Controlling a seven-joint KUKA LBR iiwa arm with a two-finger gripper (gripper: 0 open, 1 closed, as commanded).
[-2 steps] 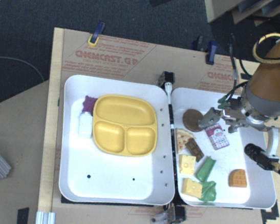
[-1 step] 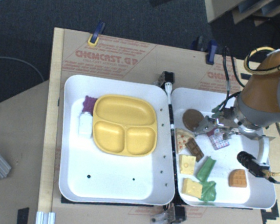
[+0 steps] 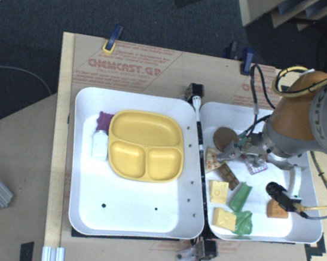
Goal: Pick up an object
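Observation:
My gripper (image 3: 237, 149) is low in the right bin (image 3: 303, 232), at its upper middle, reaching in from the right below the orange band (image 3: 293, 112). Its tip is next to a brown round piece (image 3: 223, 138) and just above a tan cracker (image 3: 212, 159) and a dark brown bar (image 3: 228, 177). I see nothing held in it. Further forward lie two yellow cheese blocks (image 3: 219, 192) (image 3: 223, 218) and two green pieces (image 3: 240, 196) (image 3: 244, 224). An orange-brown piece (image 3: 277, 211) sits at the right.
The left bin (image 3: 134, 213) holds a yellow divided plate (image 3: 146, 145) and a white bottle with a purple cap (image 3: 100, 135). A small purple-edged card (image 3: 257, 168) lies under the wrist. A black cable plug (image 3: 281, 196) hangs over the right bin.

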